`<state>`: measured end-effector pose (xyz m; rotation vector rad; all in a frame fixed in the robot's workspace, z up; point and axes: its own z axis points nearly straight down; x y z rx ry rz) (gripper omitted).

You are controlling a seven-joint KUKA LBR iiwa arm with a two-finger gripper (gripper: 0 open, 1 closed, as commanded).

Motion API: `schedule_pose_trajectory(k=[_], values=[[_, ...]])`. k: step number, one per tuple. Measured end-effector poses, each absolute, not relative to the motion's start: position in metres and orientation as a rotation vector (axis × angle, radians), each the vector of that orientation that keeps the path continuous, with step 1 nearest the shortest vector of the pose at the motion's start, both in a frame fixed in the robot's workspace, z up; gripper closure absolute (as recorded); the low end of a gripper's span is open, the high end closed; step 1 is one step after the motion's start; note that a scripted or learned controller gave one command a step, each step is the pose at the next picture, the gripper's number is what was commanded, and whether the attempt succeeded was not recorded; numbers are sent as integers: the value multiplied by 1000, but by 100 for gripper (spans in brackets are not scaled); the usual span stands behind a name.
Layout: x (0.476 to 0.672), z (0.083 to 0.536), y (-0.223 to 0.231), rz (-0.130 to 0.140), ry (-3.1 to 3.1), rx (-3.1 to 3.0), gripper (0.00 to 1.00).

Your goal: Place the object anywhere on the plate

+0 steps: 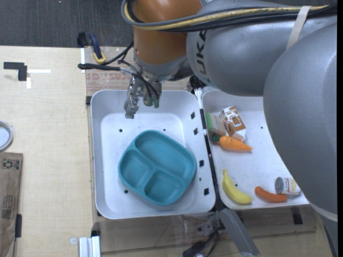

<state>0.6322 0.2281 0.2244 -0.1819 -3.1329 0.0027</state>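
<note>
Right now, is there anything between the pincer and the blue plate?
No. In the camera view, the pincer hangs over the left bin's far end, and between it and the plate lies bare white bin floor.

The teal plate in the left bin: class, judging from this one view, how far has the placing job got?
Nothing looks done yet: the teal plate carries no object in any compartment. In hand: the gripper hangs over the back of the left bin, above the plate, with nothing visible between its fingers. Left: the carrot, banana and the other items lie in the right bin; one must be picked and placed.
</note>
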Motion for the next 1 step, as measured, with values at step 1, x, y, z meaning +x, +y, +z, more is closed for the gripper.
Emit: schedule_pose_trajectory(k=[1], values=[[649,218,229,0,-3139,92,100]])
